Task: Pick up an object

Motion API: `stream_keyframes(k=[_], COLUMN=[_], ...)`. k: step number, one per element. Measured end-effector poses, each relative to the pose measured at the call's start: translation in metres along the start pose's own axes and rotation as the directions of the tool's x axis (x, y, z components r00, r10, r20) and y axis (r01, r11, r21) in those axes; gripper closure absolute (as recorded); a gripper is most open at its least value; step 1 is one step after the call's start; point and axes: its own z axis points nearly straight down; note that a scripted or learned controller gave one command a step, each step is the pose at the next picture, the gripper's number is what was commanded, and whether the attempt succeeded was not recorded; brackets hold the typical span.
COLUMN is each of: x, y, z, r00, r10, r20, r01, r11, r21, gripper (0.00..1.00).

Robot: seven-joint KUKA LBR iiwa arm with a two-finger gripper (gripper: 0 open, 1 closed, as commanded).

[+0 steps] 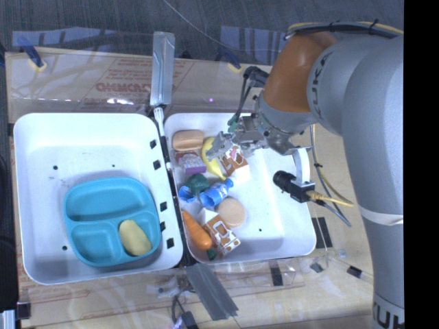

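Note:
My gripper point(228, 144) hangs low over the upper part of the right bin point(288, 235), just above a small orange-and-white carton point(236, 161) and a yellow banana point(212, 164). The wrist covers the gripper's end. Left of it lies a tan bun point(187, 140). Below are a green toy point(197, 182), a blue bottle point(215, 195), a round peach-coloured piece point(232, 212), an orange carrot point(197, 233) and a second small carton point(223, 234).
The left bin point(41, 149) holds a blue divided tray point(103, 211) with a yellow potato point(135, 237) in its lower right compartment. A black cable plug point(291, 186) hangs from the arm over the right bin's right side. The objects crowd the right bin's left half.

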Motion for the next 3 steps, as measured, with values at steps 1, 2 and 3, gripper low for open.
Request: stream_keyframes(k=[1, 2, 3], x=[0.028, 0.014, 0.012], y=[-0.014, 0.0, -0.001], z=[-0.045, 0.1, 0.089], r00=[0.977, 0.946, 0.945], r10=[-0.215, -0.326, -0.326], r20=[0.002, 0.0, 0.001], r01=[0.215, 0.326, 0.326], r11=[0.977, 0.945, 0.945], r21=[-0.007, -0.003, 0.0], gripper=[0.0, 0.0, 1.0])
